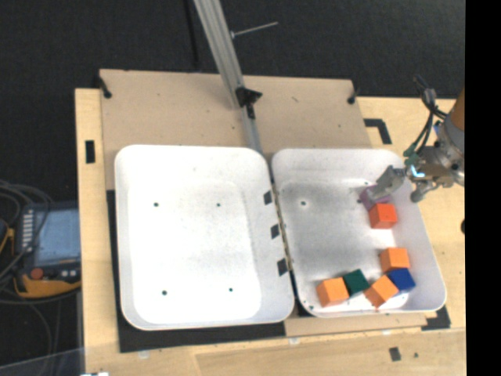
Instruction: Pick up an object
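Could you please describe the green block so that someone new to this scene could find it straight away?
Look in the right bin, down at its near edge, where several blocks cluster. The green block sits there between two orange blocks. It is the only dark green one; its neighbours are orange or blue.

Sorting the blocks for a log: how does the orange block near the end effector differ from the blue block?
The orange block lies alone in the upper part of the right bin, just below the end effector; the blue block sits near the bin's lower right corner. The orange block touches no other block; the blue block is packed against neighbouring orange ones. Both look like small cubes of similar size.
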`<state>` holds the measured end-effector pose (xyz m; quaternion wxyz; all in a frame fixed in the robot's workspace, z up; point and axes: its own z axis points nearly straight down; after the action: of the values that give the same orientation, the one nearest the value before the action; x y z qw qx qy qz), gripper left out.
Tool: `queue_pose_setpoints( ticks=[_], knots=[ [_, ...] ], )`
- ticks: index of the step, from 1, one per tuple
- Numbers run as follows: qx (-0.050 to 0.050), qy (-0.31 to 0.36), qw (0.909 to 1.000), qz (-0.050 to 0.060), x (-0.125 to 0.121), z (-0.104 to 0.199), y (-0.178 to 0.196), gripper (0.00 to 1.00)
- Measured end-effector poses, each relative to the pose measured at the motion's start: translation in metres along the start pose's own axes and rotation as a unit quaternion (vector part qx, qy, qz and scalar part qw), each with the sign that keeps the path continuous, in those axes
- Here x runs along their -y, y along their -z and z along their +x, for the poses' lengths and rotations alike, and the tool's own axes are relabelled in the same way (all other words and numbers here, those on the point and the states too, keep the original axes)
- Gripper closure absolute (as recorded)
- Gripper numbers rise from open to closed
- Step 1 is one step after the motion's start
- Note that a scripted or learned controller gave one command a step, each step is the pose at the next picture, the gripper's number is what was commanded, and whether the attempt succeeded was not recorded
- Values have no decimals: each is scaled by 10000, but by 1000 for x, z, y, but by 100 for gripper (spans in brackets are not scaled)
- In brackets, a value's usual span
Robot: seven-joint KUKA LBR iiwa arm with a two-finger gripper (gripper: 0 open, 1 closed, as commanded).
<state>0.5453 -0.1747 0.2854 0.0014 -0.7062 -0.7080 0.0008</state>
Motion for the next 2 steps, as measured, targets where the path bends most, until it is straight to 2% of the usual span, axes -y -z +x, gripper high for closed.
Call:
queue_pose_setpoints(
  ticks=[1, 2],
  knots=[
    [2, 0, 10000, -23, -1, 0, 3, 0],
    [12, -23, 10000, 5, -3, 1, -60, 0]
  ],
)
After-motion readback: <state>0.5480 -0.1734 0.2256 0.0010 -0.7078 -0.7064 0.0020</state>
